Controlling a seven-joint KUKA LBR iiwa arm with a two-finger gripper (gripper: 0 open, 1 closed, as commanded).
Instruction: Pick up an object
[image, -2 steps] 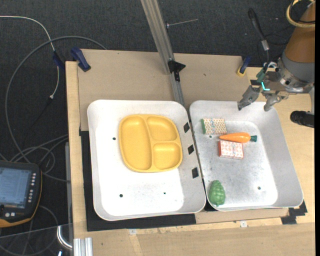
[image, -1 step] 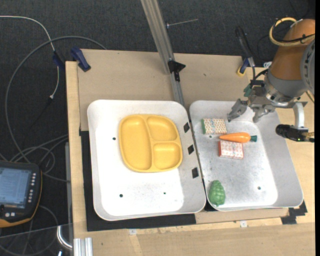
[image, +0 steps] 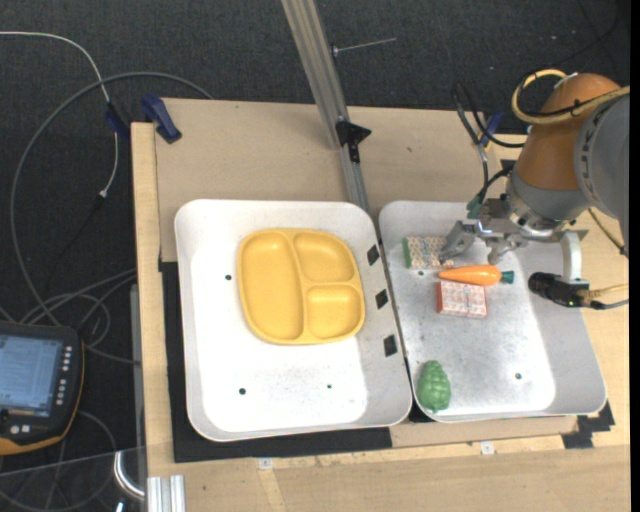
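One fixed camera looks down from above at a slant, far enough back to take in the whole wooden surface (image: 290, 150) and the dark floor around it. Both white bins lie near mid-frame, the left bin (image: 200, 330) beside the right bin (image: 520, 350). The arm (image: 565, 140) enters from the right edge.
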